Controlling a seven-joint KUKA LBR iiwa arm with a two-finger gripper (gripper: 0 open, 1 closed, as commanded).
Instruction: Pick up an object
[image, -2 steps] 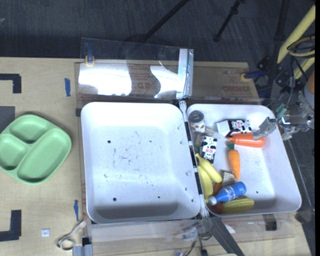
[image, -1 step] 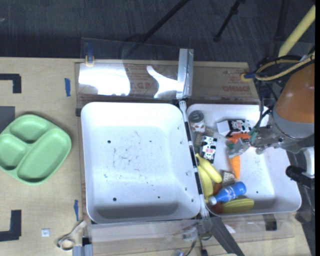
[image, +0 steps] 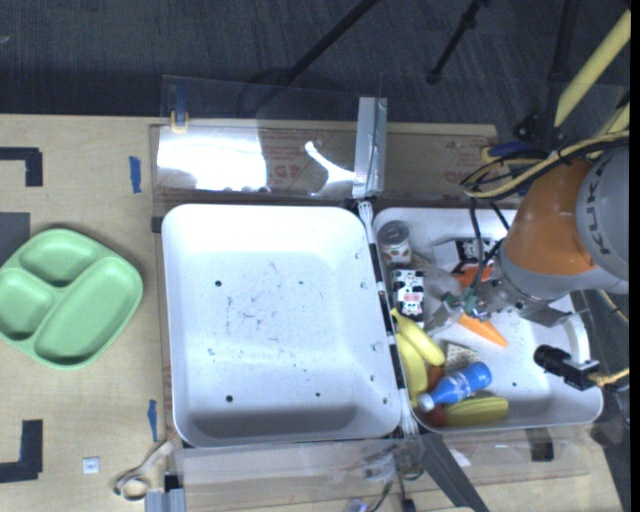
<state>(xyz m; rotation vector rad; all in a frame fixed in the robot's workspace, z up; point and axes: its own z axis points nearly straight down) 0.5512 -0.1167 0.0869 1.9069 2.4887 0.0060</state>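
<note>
We are looking down on two white bins as the grey arm (image: 560, 225), orange-banded above the wrist, is reaching in from the right and leaning over the right bin (image: 585, 405). Its gripper (image: 462, 300) is sitting low among the clutter there, near the orange carrot (image: 483, 330) and just right of a small black-and-white box (image: 407, 292); the wrist is hiding the tool's working end, so we cannot tell how it is set or whether anything is caught in it.

The pickable things are all crowding the right bin's left half: a yellow banana (image: 415, 345) lying along the divider, a blue bottle (image: 458, 386) just below it, a yellow corn cob (image: 478, 409) touching the bottle at the near wall, and a small grey can (image: 394, 238) at the far corner. The left bin (image: 200, 235) is showing only scuff marks, and a green divided plate (image: 68, 297) is resting on the bench well apart.

We are judging this as the reach-and-grasp step, with no lift yet under way. The next move is calling for a firm closure on one item, most likely the carrot, then a straight rise that is not dragging the neighbouring box or banana along.
</note>
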